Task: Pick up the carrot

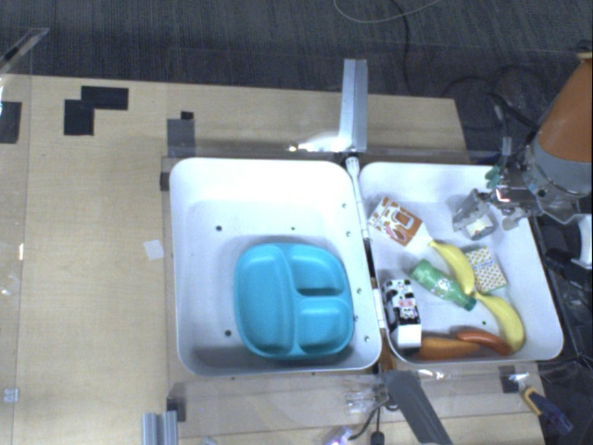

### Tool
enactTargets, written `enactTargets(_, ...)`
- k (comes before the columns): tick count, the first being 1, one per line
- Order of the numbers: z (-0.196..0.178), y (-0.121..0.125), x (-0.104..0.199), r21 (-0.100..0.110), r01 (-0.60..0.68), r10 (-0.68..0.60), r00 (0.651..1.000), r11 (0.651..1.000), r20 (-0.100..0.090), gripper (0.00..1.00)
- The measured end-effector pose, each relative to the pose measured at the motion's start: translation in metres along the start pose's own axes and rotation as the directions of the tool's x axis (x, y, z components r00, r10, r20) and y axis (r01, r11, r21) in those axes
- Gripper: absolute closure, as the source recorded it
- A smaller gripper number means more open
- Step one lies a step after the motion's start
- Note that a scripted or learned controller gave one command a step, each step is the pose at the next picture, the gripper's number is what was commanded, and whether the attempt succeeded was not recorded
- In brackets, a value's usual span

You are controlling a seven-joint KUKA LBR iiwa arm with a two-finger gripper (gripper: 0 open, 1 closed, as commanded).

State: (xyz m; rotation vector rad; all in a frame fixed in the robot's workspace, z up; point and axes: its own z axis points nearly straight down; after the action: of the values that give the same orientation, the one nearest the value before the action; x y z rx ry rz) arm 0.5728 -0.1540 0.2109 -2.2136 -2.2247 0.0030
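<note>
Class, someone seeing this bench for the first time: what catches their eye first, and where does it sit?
The bright blue divided tray stands out, alone in the left bin. Next, the yellow banana curves through the cluttered right bin, with the orange carrot along its near edge. The pincer hovers over that bin's far corner.

Light wood bench, dark carpet floor, black cable.
</note>
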Motion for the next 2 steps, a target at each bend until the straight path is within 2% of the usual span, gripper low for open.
enactTargets(1,0.068,-0.038,0.004,-0.001,0.331,-0.331,0.944,0.944,0.000,0.00)
enactTargets(2,0.121,0.051,0.017,-0.005,0.578,-0.578,0.816,0.816,0.004,0.00)
